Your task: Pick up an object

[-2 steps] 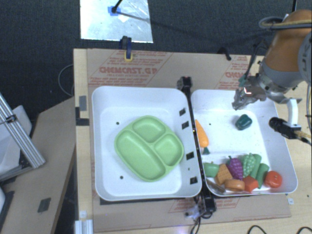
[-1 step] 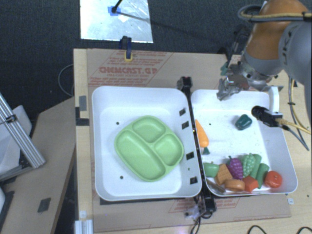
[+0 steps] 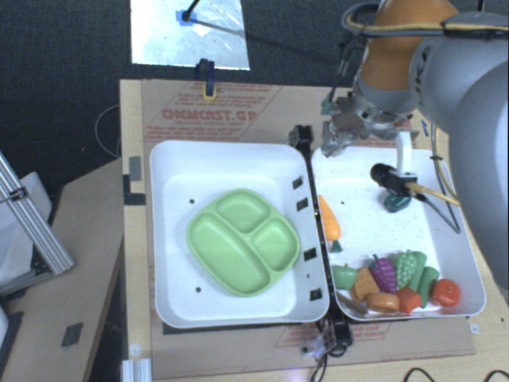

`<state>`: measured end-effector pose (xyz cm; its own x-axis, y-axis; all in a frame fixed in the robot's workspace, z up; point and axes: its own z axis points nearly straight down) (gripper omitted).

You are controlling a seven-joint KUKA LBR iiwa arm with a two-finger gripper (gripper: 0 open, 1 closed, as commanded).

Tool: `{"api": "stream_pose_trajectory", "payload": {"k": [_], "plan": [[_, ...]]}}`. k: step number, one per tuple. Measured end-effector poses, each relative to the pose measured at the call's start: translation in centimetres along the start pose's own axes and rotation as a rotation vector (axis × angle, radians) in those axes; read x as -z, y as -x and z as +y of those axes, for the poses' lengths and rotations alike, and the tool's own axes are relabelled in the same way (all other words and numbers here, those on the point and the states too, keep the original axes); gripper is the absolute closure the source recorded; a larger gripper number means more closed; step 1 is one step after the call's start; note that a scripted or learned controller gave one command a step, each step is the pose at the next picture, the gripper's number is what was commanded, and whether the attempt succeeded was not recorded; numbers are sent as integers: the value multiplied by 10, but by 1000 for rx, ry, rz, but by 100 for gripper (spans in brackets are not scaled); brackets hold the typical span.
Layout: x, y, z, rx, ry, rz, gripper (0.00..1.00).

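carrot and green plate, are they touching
Apart. The camera view shows the carrot in the right bin and the green plate in the left, with the bin walls between them.

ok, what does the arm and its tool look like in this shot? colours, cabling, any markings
The arm is a bulky rounded grey shell with a glossy orange band above the wrist. Thin dark cables loop around the orange section and run off to the right. Below it sits a metallic grey wrist block, and the tool beneath is small, grey and mechanical-looking. No readable markings or labels at this resolution.
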<state>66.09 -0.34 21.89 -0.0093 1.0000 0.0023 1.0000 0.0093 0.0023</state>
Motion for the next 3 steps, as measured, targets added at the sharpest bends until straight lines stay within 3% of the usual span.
{"api": "stream_pose_trajectory", "payload": {"k": [2,3], "plan": [[2,9,-2,-8,0,-3,100],[-3,-2,-2,-4,0,-3,100]]}}
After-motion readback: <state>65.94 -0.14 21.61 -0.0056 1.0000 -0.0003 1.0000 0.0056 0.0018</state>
